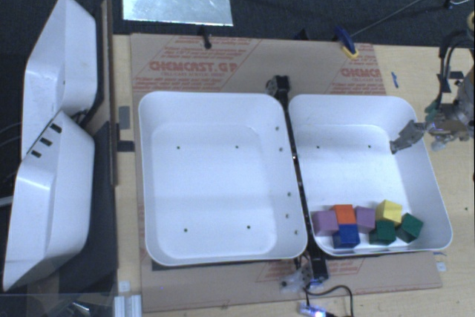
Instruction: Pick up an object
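Camera view | blocks [365, 223] row runs left-right | end effector [410, 136] perhaps open

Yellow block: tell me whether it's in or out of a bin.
In. The yellow block sits inside the right bin, near its front wall among other blocks.

- Small coloured blocks [365, 223] huddle along the right bin's [356, 131] near wall: two purple, one orange, one blue, one yellow, two dark green, touching one another.
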You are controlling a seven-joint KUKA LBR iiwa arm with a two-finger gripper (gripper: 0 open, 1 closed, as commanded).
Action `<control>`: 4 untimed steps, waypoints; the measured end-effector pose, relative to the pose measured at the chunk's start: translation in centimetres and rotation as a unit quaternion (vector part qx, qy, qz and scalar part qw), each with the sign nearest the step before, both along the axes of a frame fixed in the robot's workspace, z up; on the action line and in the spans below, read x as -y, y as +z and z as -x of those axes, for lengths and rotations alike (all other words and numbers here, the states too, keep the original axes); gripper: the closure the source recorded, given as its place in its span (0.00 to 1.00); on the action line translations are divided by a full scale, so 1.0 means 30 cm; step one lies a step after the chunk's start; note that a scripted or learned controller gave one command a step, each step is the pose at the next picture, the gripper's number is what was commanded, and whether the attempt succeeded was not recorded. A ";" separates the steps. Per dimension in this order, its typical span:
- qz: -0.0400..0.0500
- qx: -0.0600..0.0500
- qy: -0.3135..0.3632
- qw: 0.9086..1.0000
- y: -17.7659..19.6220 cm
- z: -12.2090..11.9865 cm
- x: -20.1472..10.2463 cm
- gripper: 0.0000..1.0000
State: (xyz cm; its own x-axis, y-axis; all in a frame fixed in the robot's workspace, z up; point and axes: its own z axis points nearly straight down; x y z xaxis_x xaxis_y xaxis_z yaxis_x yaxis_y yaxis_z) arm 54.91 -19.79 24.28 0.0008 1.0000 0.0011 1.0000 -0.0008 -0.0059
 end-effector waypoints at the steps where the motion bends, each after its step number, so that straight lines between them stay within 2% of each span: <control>1: 0.001 0.003 0.001 1.000 0.012 -0.005 -0.001 0.00; 4: 0.000 0.002 0.001 1.000 -0.441 -0.033 0.019 0.00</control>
State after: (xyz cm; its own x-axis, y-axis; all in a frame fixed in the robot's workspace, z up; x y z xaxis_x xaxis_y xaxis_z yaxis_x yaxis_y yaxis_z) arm 55.90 -20.37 11.05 -0.0003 1.0000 0.0008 1.0000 0.0003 -0.0023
